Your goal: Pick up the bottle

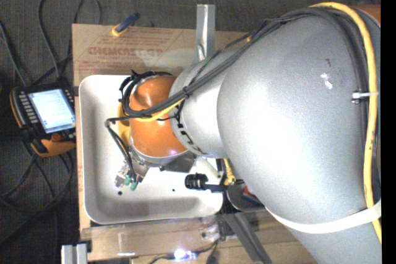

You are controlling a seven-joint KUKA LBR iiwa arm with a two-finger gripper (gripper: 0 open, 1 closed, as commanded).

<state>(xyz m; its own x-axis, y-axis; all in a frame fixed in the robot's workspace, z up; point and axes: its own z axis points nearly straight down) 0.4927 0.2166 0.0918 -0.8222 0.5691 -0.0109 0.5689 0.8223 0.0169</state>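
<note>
**Desk:** What's on your feed?

**Me:** The grey arm (291, 127) takes up the whole right of my picture and reaches in over the left white bin (93, 151); its orange band (151, 123) sits above the middle of that bin. Under the bin is a cardboard sheet (124, 52) with red lettering; on the carpet to the left lies the teach pendant (46, 109), screen lit.

**Desk:** And the claw?

**Me:** The gripper (129, 177) hangs below the band, low over the bin floor on the near-left side. I look at it from above and cannot tell whether it is released or clenched. Smaller yet, a blue-and-yellow marker-like thing (125, 23) lies on the cardboard's far edge, well apart from the bin.

**Desk:** Where's the bottle?

**Me:** I cannot place it. The bin floor along the left and near sides is bare; the wrist hides the rest, so my guess is the bottle lies beneath it.

**Desk:** Which step?

**Me:** I judge it the reach for the grasp, with the lift not yet done. Next I want a square closure on the bottle, then a straight rise clear of the bin wall.
</note>
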